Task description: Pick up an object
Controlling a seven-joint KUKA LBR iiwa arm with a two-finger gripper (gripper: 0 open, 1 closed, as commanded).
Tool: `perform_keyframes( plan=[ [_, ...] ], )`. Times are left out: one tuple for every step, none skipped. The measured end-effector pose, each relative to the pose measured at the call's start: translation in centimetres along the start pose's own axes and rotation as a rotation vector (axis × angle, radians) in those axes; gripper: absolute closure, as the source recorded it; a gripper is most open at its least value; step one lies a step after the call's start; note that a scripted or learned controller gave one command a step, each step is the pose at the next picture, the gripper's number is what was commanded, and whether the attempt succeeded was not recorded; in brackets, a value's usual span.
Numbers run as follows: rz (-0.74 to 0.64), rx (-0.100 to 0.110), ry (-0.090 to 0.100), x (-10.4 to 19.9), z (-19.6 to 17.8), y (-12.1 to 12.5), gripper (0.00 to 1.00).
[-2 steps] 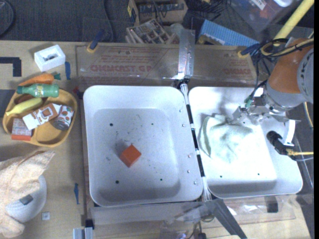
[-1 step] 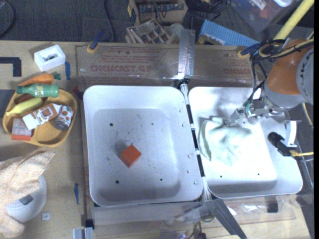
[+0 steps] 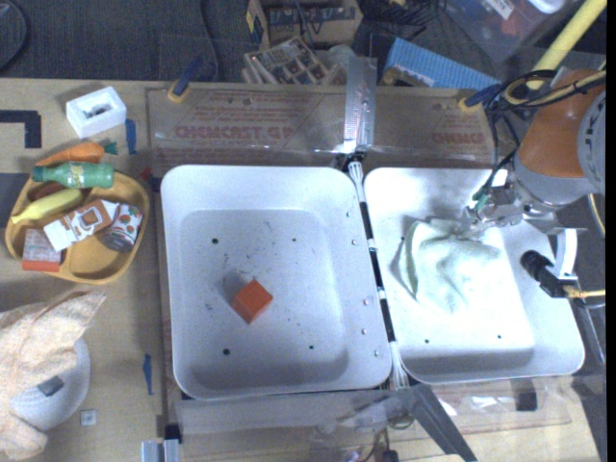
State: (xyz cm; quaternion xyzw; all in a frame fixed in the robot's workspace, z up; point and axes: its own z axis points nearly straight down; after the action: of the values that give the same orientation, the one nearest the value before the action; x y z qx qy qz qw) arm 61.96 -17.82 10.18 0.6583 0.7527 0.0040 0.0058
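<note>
Pale cloth (image 3: 450, 266) lying crumpled in the right bin (image 3: 549, 349), with our hand (image 3: 484, 208) at its upper right corner

The cloth is a soft white-green heap spread over the middle and upper part of that bin, and we see the hand low over it, touching or just above its edge; we cannot tell how far the fingers are parted, nor whether any fabric sits between them. In the left bin (image 3: 192, 200) an orange block (image 3: 253, 299) rests alone near the centre. On the table (image 3: 115, 85) to the left stands a yellow bowl (image 3: 96, 266) of toy food, with a white box (image 3: 96, 111) beyond it
</note>
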Motion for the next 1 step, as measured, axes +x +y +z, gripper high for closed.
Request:
perform_keyframes(
  plan=[
    [0.000,0.000,0.000,-0.01,0.00,-0.01,0.00]
  ],
)
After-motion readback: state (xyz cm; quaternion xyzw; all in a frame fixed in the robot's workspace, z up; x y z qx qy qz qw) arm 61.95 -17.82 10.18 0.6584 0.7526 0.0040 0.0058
